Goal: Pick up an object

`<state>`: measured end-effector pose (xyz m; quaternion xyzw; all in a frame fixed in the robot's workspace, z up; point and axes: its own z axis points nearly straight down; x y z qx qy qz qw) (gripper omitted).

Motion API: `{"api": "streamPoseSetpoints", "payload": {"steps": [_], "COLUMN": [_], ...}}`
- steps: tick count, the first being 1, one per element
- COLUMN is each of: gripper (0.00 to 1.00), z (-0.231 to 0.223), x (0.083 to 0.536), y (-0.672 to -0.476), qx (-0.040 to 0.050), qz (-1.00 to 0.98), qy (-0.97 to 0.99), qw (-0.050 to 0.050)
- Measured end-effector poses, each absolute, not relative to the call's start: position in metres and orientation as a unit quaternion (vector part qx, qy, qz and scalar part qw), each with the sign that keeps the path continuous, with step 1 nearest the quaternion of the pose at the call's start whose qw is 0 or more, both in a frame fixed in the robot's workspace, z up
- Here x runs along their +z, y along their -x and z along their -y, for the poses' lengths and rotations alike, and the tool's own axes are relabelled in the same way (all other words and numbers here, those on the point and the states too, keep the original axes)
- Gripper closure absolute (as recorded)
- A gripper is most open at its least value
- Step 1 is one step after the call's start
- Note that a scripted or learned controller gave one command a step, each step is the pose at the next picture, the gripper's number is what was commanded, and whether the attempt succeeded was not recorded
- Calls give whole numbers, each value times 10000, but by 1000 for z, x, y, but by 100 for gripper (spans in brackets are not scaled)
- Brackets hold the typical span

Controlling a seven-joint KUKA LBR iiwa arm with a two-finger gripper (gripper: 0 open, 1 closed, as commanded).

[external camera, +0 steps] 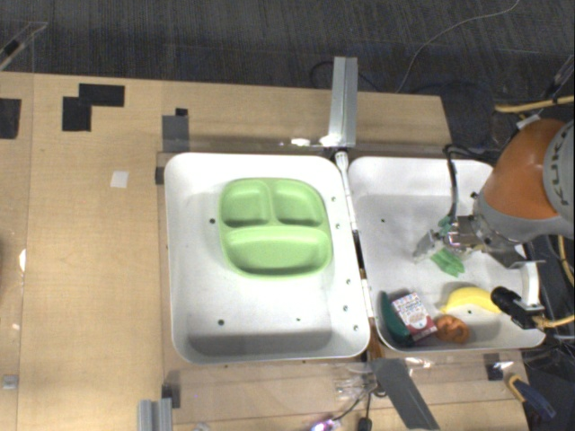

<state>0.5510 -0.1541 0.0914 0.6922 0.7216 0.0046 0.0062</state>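
Clustered small items (pixel 422 317) crowd the right bin's (pixel 395 196) front; claw (pixel 446 241) state unclear above a green scrap (pixel 447 261).

Green divided plate (pixel 273 225) in left bin (pixel 189 268), arm's gripper (pixel 442 241) low in right bin (pixel 395 196) just above small green item (pixel 446 261), yellow banana-like object (pixel 471 301), small printed box (pixel 411 309), brown lump (pixel 454 329) along near wall

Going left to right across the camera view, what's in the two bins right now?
Green divided plate in the left bin → dark green item at the right bin's near-left corner → small printed box → gripper above a small green piece → yellow banana-like object.
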Motion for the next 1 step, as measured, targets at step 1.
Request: {"api": "streamPoseSetpoints", "payload": {"steps": [1], "gripper": [100], "z": [152], "x": [103], "y": [-554], "qx": [74], "qz": [-7222], "qy": [-6916], "qw": [79]}}
